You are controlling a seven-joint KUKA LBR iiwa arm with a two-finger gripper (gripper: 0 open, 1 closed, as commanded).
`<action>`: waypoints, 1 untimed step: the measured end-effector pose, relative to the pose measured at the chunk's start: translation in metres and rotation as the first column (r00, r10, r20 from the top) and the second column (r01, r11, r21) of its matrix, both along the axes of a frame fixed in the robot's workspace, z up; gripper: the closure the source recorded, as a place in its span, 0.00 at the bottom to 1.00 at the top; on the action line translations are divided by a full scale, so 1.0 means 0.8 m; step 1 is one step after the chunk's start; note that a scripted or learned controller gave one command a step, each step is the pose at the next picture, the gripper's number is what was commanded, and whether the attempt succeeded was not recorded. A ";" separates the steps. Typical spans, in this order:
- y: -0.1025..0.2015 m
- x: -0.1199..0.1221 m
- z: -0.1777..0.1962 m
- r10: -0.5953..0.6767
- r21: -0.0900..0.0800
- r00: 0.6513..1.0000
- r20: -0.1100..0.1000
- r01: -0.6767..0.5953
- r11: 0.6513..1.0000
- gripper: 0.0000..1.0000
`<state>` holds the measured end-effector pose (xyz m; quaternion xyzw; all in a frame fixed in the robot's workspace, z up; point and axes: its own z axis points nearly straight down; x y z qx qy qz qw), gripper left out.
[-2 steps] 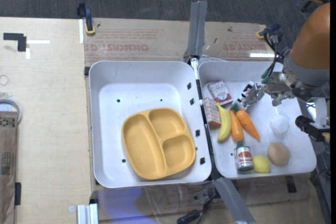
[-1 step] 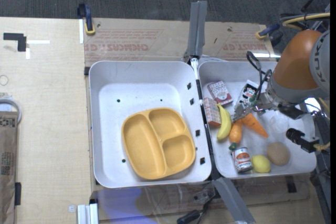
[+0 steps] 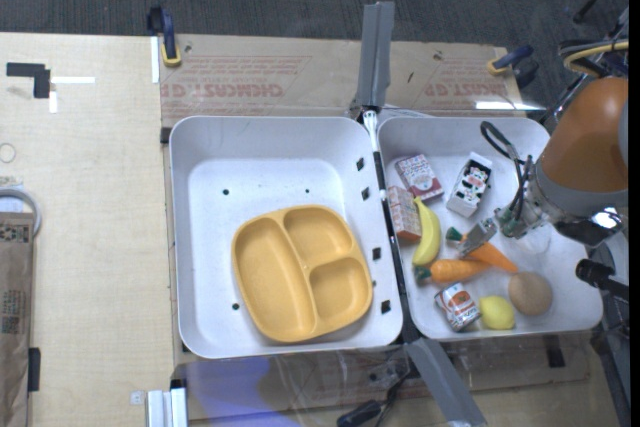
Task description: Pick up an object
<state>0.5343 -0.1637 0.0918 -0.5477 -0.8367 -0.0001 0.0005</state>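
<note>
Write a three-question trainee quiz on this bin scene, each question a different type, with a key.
1. True or false: the yellow divided plate lies in the left bin.
2. Which lies nearest the gripper? A) lemon B) carrot C) potato
3. Fill in: the banana lies in the ___ bin.

Key: 1 true. 2 B. 3 right; the right bin holds all the food items.

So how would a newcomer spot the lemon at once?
Go to the right bin, then its near edge. The lemon lies there between a small can and a brown potato. It is the only round bright yellow piece; the banana is long and curved.
</note>
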 end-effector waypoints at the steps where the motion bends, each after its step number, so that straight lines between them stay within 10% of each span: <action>1: -0.012 -0.050 0.024 0.302 0.000 0.953 0.001 -0.302 0.953 0.00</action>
